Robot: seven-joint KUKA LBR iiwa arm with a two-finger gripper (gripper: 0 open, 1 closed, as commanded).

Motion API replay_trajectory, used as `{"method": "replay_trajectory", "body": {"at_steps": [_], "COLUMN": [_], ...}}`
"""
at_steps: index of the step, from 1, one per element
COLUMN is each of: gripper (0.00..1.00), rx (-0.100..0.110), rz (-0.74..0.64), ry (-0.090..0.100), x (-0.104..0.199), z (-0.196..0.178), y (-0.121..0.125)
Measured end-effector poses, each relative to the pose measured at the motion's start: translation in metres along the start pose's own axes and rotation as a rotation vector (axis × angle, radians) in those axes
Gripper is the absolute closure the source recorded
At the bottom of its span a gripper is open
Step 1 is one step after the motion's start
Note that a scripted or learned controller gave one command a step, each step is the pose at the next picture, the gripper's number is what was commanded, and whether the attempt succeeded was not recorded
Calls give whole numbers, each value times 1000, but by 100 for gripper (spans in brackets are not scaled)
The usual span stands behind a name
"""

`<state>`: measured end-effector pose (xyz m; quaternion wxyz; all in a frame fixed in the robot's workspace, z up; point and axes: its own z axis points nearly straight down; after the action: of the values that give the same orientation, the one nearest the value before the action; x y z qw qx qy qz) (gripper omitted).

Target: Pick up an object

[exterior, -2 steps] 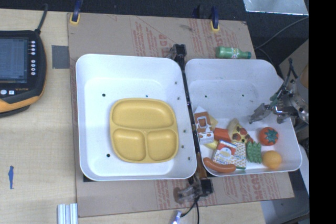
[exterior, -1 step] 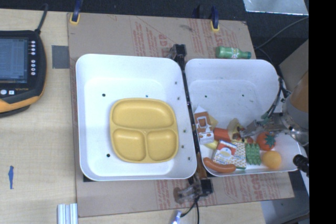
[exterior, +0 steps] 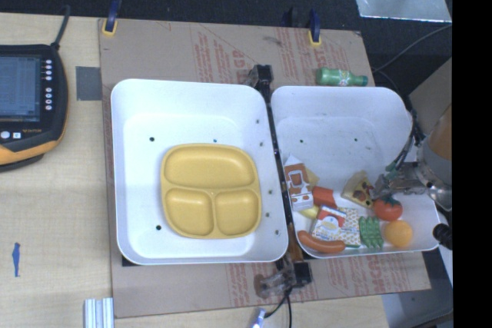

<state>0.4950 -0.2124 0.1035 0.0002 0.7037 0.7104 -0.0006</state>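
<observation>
The toy food pile (exterior: 346,215) sits in the right bin (exterior: 338,115); its labels are too blurry to read. One yellow tray (exterior: 210,190) (three sections) lies in the left bin (exterior: 138,127). The gripper (exterior: 400,182) reaches in beside one tomato (exterior: 388,208); whether it is gripping anything can't be made out.

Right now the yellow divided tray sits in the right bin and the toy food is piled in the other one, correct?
Not quite. The camera view shows the yellow divided tray in the left bin; the toy food is piled in the right bin.
</observation>
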Motion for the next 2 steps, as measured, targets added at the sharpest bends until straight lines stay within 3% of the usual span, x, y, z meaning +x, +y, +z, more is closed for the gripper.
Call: {"method": "replay_trajectory", "body": {"at_steps": [1,2], "gripper": [100,100], "rx": [1,3], "rz": [3,4], "ry": [1,1], "x": [49,81], "z": [-27,-67], "y": [69,-13]}}
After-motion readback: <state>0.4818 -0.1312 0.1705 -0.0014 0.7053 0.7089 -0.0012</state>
